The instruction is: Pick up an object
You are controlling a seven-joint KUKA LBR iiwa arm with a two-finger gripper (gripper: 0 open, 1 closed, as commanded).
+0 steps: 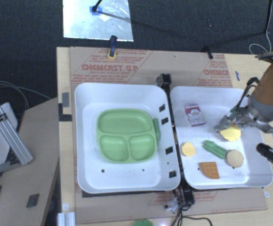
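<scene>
Left bin (86,173) holds a green divided tray (126,135), sitting approx centre. Right bin (259,175) has, left to right: small red & white box (194,115) near the back, yellow round piece (188,149), green pickle-like item (215,149), orange waffle-like piece (209,170) at the front, tan ball (235,158), yellow lump (231,134). Hand (227,125) is right over the yellow lump, w/ tips touching or just above it; open or closed can't be told.

yellow obj (231,134), flat, right bin (259,173), under gripper (225,125)
</scene>
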